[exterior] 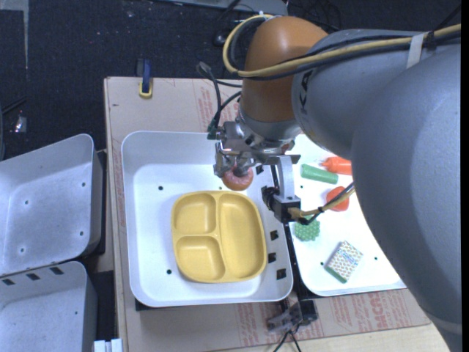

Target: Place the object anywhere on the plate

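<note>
A yellow plate (218,236) with three compartments lies in the left white bin (146,204). Just past the plate's far edge, my gripper (236,169) points down with a small reddish-pink round object (238,180) between its fingers. The object hangs at the plate's upper rim, over the bin floor, and I cannot tell if it touches anything below.
The right bin (366,270) holds a green piece (318,172), an orange piece (338,165), a red piece (337,197), a green bumpy item (308,230) and a small patterned box (344,260). The big grey arm covers the right side.
</note>
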You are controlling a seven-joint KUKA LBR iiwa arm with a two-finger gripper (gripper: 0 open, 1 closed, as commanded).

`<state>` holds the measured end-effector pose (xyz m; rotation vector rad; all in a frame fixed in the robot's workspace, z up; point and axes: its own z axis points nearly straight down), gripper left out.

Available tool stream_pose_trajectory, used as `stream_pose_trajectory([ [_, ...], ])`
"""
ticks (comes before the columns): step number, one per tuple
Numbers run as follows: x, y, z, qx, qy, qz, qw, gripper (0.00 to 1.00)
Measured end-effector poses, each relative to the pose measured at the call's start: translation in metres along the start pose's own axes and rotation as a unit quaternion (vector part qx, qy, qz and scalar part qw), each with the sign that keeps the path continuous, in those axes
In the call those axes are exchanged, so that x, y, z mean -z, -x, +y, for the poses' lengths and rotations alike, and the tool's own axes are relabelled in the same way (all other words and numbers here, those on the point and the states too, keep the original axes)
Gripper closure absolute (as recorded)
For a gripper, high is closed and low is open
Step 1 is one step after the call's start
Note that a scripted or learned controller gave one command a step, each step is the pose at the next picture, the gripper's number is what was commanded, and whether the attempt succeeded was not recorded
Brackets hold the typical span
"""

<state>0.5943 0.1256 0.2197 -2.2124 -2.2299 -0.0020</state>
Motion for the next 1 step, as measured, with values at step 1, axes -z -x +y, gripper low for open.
stream_pose_trajectory([
  [1,-0.0002,0.0033,0.0001,-0.003,0.000,-0.001,1.0000,0.00],
])
